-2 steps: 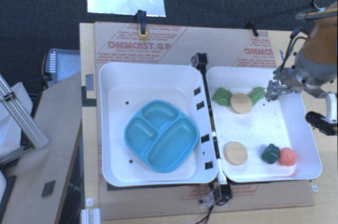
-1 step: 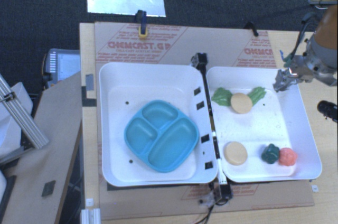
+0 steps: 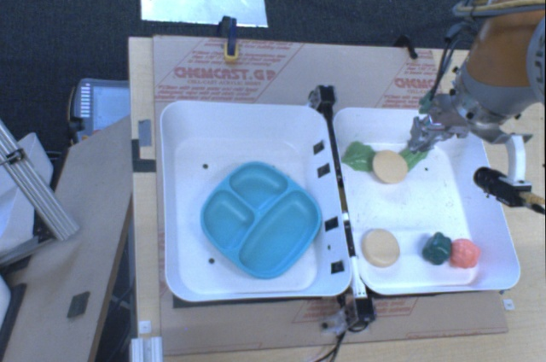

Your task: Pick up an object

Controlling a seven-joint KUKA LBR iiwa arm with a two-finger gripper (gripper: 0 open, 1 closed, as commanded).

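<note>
1. Pincer (image 3: 424,132) low over the far part of the right bin (image 3: 486,207), hanging from the grey and orange arm (image 3: 503,53). Finger state: cannot tell; the tips blur against the bin floor.
2. Just below and beside the pincer tips: a narrow green piece (image 3: 415,157), which runs down to the tan round disc (image 3: 391,167). Whether the tips touch the green piece cannot be told.
3. Further to the pincer's left in the view: a green leafy toy (image 3: 358,155), touching the tan disc on its other side.
4. Well nearer the camera than the pincer, in the same bin: a second tan disc (image 3: 380,248); beside it a dark green lump (image 3: 438,248) touching a pink-red round item (image 3: 464,253).
5. Far left of the pincer, across the divider: left bin (image 3: 183,181), holding a blue compartment plate (image 3: 260,219), lying flat.
6. Both bins sit on the table (image 3: 256,66), which is covered by a printed cardboard sheet.
7. Nothing seen between the fingers.
</note>
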